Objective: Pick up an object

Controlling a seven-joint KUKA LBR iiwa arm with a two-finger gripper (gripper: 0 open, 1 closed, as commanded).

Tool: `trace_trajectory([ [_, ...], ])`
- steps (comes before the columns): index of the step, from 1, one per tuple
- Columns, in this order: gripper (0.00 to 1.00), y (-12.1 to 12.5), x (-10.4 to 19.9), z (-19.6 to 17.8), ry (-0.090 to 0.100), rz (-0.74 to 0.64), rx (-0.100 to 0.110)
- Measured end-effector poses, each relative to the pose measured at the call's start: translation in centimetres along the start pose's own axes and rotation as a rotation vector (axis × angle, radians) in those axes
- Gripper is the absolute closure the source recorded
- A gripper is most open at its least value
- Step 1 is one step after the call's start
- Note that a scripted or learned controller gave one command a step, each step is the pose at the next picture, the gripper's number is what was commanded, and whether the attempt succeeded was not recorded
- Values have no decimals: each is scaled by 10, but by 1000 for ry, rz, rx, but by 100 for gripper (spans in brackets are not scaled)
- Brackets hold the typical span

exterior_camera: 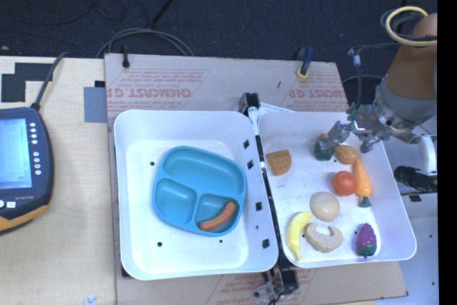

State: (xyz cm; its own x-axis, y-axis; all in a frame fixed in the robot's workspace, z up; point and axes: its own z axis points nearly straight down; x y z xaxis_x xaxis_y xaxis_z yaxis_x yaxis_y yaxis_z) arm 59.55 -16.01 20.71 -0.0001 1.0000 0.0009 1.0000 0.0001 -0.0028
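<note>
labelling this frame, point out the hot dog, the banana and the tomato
hot dog [218, 217], camera view, middle of the sausage
banana [297, 233], camera view, middle of the curved yellow body
tomato [343, 183], camera view, centre of the red skin

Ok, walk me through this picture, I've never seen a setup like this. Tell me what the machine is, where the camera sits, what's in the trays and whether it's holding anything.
One camera looks down at a slant on a bench. The machine is a robot arm reaching in from the right, ending in a two-finger gripper that hangs over the right bin.

That bin holds toy food: a bread piece, a tomato, a carrot, a banana, purple grapes and some pale pieces. The left bin holds a blue divided plate with a sausage in one compartment.

The gripper's fingers look spread, with nothing visibly between them. A handheld control screen lies at the far left.
</note>
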Motion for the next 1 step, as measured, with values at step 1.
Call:
trace_trajectory([
  [1, 100, 0, -1, -10, 1, -1, 1],
])
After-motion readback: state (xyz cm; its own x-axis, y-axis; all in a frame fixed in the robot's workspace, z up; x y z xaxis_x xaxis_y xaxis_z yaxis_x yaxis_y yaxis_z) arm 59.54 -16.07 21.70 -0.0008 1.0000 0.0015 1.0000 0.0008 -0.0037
